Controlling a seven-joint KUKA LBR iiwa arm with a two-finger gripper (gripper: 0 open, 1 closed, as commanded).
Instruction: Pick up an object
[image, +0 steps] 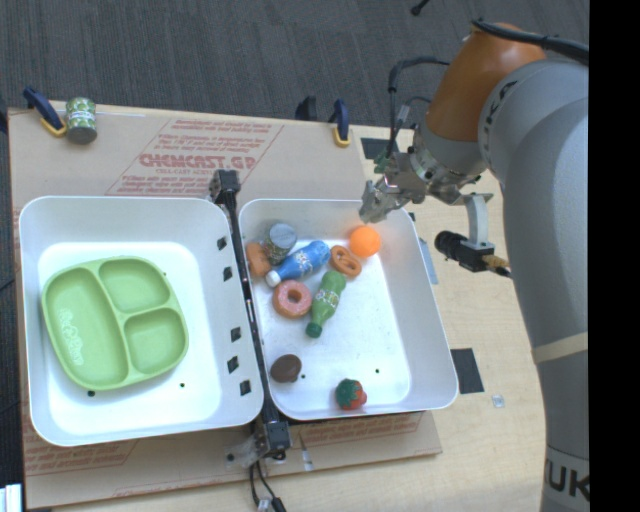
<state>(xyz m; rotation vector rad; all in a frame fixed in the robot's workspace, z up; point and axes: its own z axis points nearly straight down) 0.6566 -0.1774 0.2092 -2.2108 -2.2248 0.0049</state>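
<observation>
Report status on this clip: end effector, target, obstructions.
End effector over right bin's far rim, nothing seen held. Orange ball nearest, just below it. Pretzel touching ball.

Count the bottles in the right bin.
2. A blue bottle lies near the bin's far left, among the clutter; a green bottle lies tilted just in front of it, beside the pink donut. The pile could hide more.

I see the pickable things in the right bin (425, 340): an orange ball (365, 240) near the far right corner; a blue bottle (300, 262) lying flat; a green bottle (326, 302) lying slantwise beside a pink donut (293, 298); a brown lump (286, 368) and a strawberry (350, 394) along the near edge.
</observation>
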